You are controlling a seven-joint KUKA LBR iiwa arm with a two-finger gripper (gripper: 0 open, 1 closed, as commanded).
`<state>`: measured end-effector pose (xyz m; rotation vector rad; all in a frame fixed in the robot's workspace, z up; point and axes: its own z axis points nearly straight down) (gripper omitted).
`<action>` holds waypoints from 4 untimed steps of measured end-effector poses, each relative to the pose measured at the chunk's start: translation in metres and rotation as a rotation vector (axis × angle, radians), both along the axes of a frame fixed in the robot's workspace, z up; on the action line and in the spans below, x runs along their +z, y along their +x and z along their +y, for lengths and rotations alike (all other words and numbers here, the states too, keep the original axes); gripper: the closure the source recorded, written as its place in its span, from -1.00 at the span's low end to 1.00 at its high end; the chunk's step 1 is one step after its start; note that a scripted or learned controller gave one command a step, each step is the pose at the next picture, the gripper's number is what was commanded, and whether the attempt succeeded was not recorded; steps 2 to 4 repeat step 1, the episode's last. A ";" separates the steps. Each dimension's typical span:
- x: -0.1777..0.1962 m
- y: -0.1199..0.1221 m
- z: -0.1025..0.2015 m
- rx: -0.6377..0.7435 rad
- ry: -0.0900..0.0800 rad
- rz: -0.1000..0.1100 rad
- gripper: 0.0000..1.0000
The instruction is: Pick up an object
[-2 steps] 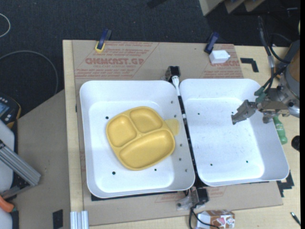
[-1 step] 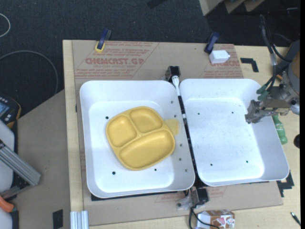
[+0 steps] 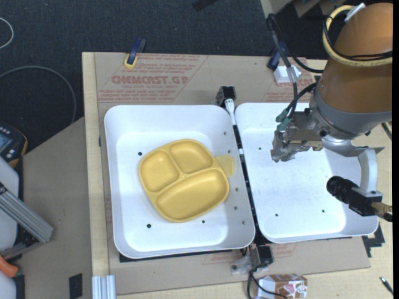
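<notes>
White right bin (image 3: 349,224) — arm's end effector (image 3: 282,155) hangs above it (grip state unclear).

Yellow divided plate (image 3: 182,179) in left bin (image 3: 118,136); tool (image 3: 282,154) over right bin (image 3: 299,226).

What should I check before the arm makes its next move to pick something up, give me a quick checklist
1. Target present: the yellow divided plate lies flat in the left bin. Ok.
2. Tool over the target: the tool hangs over the right bin, not the plate. Not ok.
3. Tool finger state: cannot tell.
4. Plate free of clutter: nothing rests on it. Ok.
5. Path leftward: the divider between the bins lies between tool and plate; clearance cannot tell.
</notes>
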<state>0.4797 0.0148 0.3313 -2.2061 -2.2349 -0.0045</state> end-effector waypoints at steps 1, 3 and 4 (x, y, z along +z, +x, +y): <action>0.074 0.001 0.045 -0.006 0.000 -0.009 1.00; 0.074 0.001 0.045 -0.006 0.000 -0.009 1.00; 0.074 0.001 0.045 -0.006 0.000 -0.009 1.00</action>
